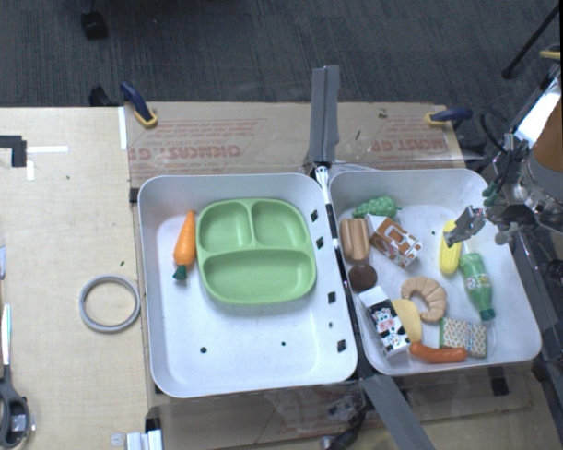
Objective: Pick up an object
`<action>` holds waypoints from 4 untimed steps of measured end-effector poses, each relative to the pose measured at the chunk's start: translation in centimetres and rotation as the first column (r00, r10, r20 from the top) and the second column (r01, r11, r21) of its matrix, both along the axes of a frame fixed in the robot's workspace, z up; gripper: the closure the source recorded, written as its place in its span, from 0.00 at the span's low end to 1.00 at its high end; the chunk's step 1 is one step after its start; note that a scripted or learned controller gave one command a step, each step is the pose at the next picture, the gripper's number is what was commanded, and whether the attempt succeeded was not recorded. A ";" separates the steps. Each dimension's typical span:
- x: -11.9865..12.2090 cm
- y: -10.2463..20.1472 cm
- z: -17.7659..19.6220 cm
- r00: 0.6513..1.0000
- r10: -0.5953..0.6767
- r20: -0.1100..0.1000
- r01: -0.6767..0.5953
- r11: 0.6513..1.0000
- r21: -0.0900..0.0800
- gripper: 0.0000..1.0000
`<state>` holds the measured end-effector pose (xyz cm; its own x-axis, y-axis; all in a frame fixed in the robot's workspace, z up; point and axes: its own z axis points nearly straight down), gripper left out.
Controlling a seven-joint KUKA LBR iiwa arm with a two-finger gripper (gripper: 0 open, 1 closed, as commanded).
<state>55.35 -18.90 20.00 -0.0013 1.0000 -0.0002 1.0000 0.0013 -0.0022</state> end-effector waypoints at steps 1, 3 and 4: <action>4.3 -2.4 -10.8 1.000 -0.004 0.004 0.004 1.000 0.010 0.00; 1.1 -2.5 -10.8 0.998 -0.067 0.001 0.067 0.998 0.000 1.00; 3.8 1.4 3.2 0.996 -0.095 0.002 0.095 0.996 -0.001 1.00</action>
